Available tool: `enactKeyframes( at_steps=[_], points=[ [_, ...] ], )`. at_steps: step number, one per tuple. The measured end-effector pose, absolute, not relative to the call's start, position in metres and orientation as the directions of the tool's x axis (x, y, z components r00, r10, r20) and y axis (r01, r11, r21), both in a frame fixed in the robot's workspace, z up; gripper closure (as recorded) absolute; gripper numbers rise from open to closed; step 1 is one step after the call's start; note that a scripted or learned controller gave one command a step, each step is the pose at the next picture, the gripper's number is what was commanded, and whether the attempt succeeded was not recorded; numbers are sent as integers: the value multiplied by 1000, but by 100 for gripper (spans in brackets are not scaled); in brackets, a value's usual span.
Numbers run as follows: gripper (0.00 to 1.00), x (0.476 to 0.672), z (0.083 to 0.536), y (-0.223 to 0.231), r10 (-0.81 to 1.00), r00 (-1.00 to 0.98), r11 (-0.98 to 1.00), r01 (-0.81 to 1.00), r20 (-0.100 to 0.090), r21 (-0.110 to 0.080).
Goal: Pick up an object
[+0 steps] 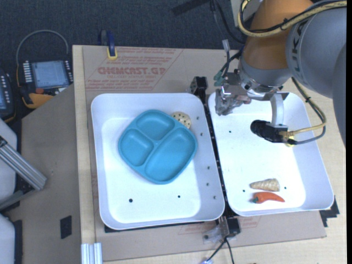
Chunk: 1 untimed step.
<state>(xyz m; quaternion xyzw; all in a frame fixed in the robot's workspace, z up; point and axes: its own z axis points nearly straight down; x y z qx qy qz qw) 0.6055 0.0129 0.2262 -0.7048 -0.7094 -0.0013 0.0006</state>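
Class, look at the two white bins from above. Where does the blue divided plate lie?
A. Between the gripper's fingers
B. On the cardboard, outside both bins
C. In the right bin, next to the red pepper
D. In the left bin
D. The blue divided plate lies flat on the floor of the left bin, while the red pepper lies in the right bin.

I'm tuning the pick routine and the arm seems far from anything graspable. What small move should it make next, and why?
Probably shift the gripper toward the near end of the right bin. It sits over the bin's far left corner, with bare floor below, while the red pepper and the pale cone-shaped piece lie at the near edge.
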Motion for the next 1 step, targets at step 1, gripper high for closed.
enactKeyframes(
  at_steps=[1],
  points=[
    [100, 594, 236, 63, 1000, -6, 6, 1000, 3, 0]
  ],
)
